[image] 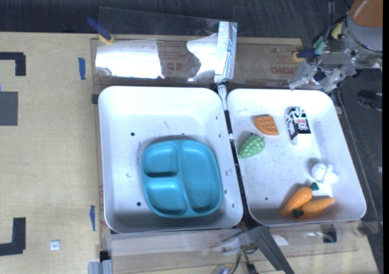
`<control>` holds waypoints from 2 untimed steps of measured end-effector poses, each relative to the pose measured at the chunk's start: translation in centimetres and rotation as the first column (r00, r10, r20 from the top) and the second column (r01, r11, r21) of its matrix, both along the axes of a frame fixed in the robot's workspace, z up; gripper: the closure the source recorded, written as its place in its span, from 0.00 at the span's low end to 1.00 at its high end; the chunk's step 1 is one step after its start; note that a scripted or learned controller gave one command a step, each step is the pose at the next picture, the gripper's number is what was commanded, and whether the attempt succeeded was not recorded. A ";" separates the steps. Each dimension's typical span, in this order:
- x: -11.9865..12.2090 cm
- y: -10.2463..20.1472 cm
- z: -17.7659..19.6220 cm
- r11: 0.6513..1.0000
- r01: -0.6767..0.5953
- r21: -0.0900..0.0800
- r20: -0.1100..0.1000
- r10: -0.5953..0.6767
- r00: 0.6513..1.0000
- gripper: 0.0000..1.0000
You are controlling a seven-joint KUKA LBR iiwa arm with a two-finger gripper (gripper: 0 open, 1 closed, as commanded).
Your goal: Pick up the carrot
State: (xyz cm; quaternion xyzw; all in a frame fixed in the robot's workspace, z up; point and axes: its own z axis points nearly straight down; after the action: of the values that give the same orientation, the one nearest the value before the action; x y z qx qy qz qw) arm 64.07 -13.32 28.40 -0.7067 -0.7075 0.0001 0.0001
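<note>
arm (pixel 368 8) cropped by right edge, claw (pixel 316 72) blurred

Orange carrot (pixel 298 198) with a green top; teal divided plate (pixel 182 177) (in a white bin (pixel 115 109)); green knobbly toy (pixel 251 146); black-and-white carton (pixel 298 122).

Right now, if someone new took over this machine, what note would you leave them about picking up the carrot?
Gripper: above the right bin's far right corner, holding nothing that I can see.
Carrot: lies in the right bin's near right corner, against a second orange piece, beside a small white toy.
Done: nothing yet; the carrot is untouched.
Left: reach to the near corner, grasp the carrot, lift it.
</note>
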 end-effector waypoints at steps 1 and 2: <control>2.5 3.0 -9.2 0.969 0.247 0.000 -0.007 -0.247 0.969 0.00; -7.6 -2.7 -19.3 0.972 0.234 -0.002 -0.004 -0.234 0.972 0.00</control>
State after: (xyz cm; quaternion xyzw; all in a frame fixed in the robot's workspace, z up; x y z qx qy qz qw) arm 56.49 -16.05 9.14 -0.7850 -0.6195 0.0019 0.0010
